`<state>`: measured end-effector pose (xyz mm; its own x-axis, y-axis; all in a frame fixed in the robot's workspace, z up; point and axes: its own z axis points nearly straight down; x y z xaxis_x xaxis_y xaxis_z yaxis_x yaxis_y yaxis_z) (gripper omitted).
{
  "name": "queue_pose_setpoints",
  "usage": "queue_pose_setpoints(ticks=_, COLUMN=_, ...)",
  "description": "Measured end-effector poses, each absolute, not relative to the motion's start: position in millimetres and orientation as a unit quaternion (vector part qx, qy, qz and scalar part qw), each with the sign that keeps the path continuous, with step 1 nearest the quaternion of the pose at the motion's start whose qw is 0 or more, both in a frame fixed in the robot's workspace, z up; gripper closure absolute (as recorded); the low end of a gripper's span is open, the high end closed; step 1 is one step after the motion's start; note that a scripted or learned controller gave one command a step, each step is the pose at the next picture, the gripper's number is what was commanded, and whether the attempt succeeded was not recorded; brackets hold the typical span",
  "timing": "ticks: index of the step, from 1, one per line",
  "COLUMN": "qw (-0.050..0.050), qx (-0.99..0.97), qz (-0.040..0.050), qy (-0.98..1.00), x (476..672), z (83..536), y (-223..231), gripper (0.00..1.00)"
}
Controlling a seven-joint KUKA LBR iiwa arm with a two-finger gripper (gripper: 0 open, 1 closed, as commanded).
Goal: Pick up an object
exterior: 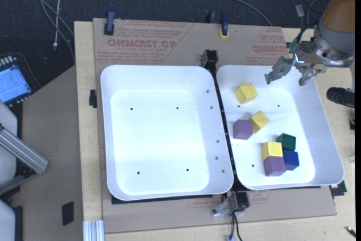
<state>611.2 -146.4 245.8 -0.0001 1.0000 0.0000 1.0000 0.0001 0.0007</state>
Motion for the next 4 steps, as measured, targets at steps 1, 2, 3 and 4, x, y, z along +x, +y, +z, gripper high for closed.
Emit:
queue_pose_setpoints(ticks=1, qw=-0.003, qx=0.707, qz=-0.0024, qy=0.708, x=627.8, z=144.3, y=-127.8, gripper=0.00)
queue_pose_setpoints(ticks=2, qw=-0.002, qx=0.707, qz=-0.0015, qy=0.707, x=633.4, z=84.7, y=-132.8, gripper=0.00)
queue_pose_setpoints(ticks=3, qw=0.000, qx=0.707, qz=-0.0001, qy=0.707, x=594.3, z=88.1, y=-134.0, gripper=0.00)
queue_pose_setpoints(ticks=4, qw=0.000, qx=0.706, qz=0.0003, qy=0.709, x=642.0, z=88.1, y=-85.9, gripper=0.00)
